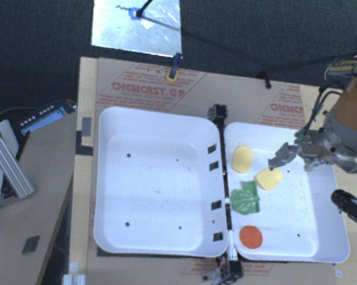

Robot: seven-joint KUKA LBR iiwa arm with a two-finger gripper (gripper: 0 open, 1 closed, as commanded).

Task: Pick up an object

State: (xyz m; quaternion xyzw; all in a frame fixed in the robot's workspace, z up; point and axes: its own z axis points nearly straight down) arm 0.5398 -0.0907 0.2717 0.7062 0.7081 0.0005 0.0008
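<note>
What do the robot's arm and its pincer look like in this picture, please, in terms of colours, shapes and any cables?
The arm is a thick rounded body, grey with a broad orange band above the wrist. The wrist ends in a grey metal block with dark fittings, from which the small grey pincer sticks out. Thin dark cables run along the arm's upper side, and a black cylindrical part sits below it.

1 fixed camera looks down at a slant on the bench point(189, 87). Both white bins point(156, 180) sit mid-frame, moderately distant. The arm point(355, 111) enters right of them.
</note>
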